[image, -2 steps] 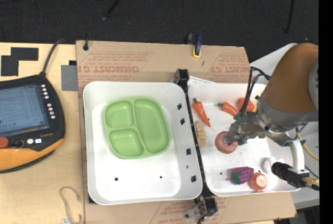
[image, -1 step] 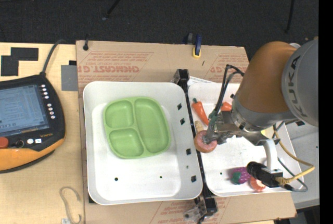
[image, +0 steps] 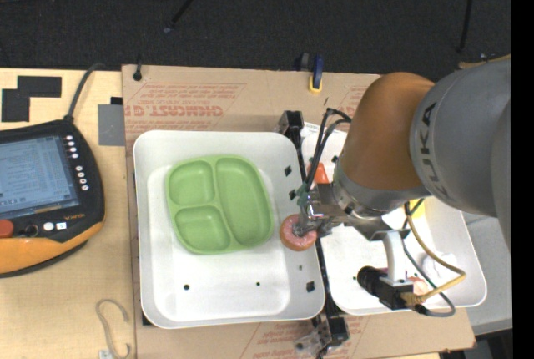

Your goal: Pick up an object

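Observation:
A green divided plate [image: 220,204] lies in the left white bin [image: 167,290], towards its back. A small pink, ring-shaped object [image: 295,235] sits at the right edge of that bin, by the wall between the two bins. My gripper [image: 310,214] hangs right above this pink object, at or very close to its top; the view does not show whether it holds it. The big grey arm with its orange band [image: 392,132] covers much of the right bin [image: 467,282].
A small orange thing [image: 321,174] shows beside the wrist at the divider. A teach pendant [image: 42,194] lies on the bench to the left of the bins. A blue and yellow clamp [image: 315,73] stands at the cardboard's back edge.

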